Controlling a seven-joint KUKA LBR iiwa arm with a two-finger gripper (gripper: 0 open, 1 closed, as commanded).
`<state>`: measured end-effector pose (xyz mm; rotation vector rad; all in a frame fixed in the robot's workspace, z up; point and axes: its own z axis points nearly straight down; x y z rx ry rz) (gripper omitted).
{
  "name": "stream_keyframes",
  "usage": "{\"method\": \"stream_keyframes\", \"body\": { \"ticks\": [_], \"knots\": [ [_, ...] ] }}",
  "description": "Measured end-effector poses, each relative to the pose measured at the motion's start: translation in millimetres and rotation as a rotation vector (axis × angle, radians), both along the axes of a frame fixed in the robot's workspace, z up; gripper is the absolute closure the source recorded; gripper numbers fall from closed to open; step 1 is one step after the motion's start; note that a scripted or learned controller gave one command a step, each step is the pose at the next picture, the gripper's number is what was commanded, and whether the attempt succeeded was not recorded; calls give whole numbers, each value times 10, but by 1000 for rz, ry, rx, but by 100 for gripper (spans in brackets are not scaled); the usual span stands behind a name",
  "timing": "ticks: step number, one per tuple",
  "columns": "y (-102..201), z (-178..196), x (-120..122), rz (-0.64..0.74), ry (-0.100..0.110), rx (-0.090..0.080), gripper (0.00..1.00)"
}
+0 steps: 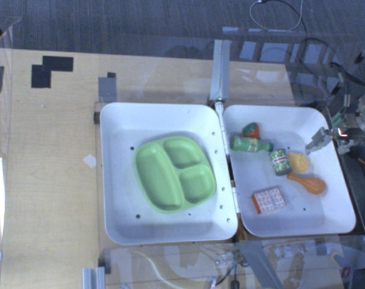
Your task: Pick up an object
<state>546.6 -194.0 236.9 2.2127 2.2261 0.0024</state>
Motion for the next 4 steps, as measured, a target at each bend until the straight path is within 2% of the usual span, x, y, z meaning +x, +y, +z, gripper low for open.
{"method": "stream_keyframes", "body": {
  "ticks": [1,2,3,4],
  "knots": [
    [196,-1306,232,173,-21,-9,0],
    [278,-1362,201,216,-34,-20,0],
    [280,-1220,233,216,-43,-22,100],
    [609,-1463,949,17,-9,-1,100]
  ]
}}
